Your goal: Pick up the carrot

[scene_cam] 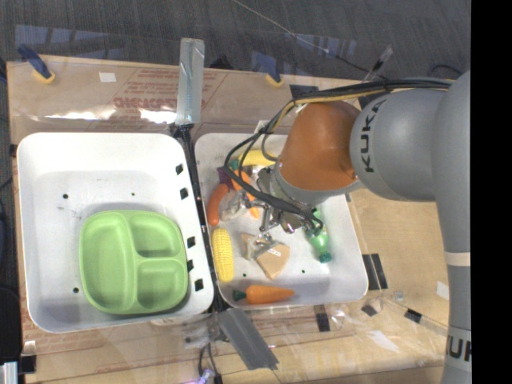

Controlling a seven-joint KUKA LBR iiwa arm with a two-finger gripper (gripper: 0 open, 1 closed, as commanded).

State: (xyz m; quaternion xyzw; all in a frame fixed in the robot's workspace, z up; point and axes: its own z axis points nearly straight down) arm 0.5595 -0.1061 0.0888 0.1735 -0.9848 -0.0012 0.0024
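A grey KUKA arm [416, 146] with an orange band [318, 146] reaches in over the right-hand white bin [348, 274], which sits on a counter [400, 334] wrapped in clear plastic. Its gripper [268, 226] hangs low over the middle of that bin, amid metal parts and black and yellow cables; whether it is released or clenched cannot be told from here, and nothing can be seen held in it.

The carrot [268, 294] lies on its side at the near edge of this bin, well below the gripper and apart from it. Beside the bin's left wall lies a corn cob [223, 254], with an orange-red item [214, 204] above it, half hidden. A tan wedge-shaped piece [272, 260] sits just under the gripper. A green item [320, 242] shows at the gripper's right, and something yellow [254, 160] peeks out behind the cables; both are too covered to name.

To the left of this bin, a second white bin [48, 166] holds a green divided plate [132, 261].
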